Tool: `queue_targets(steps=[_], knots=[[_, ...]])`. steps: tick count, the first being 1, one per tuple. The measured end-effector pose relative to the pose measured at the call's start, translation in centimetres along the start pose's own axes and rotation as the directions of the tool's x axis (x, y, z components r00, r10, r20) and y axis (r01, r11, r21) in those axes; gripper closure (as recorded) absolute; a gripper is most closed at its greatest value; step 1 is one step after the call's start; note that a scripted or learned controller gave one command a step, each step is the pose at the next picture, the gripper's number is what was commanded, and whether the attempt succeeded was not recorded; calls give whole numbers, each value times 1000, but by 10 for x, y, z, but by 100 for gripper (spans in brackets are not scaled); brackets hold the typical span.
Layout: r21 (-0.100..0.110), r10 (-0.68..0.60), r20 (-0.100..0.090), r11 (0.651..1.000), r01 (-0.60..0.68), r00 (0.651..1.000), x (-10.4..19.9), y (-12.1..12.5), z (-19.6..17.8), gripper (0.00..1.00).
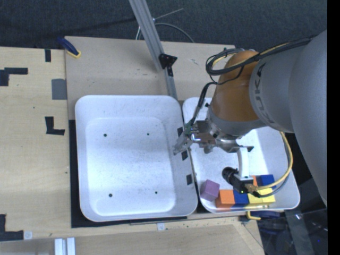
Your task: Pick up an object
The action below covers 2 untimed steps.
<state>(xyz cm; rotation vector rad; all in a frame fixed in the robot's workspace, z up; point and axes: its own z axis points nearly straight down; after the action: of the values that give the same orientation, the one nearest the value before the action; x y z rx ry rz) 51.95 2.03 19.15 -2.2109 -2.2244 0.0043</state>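
The right bin (284, 195) holds a purple cube (210, 188), orange block (227, 196) and blue and yellow blocks (254, 193) crowded along its near rim (jaws (183, 142) unreadable over the bins' shared edge), beside the left bin (127, 153).

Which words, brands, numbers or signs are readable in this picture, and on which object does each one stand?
"KU": dark letters running down the grey arm, beside the orange band; the rest of the word is cut off.
No other text shows; the blocks and bins carry none.
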Motion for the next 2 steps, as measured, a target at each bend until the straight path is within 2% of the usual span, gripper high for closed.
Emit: queue_targets(steps=[1, 2], knots=[[-11, 18, 19, 1000, -18, 1000, 35, -17, 51, 0], [-12, 18, 18, 1000, -18, 1000, 35, -17, 51, 0]])
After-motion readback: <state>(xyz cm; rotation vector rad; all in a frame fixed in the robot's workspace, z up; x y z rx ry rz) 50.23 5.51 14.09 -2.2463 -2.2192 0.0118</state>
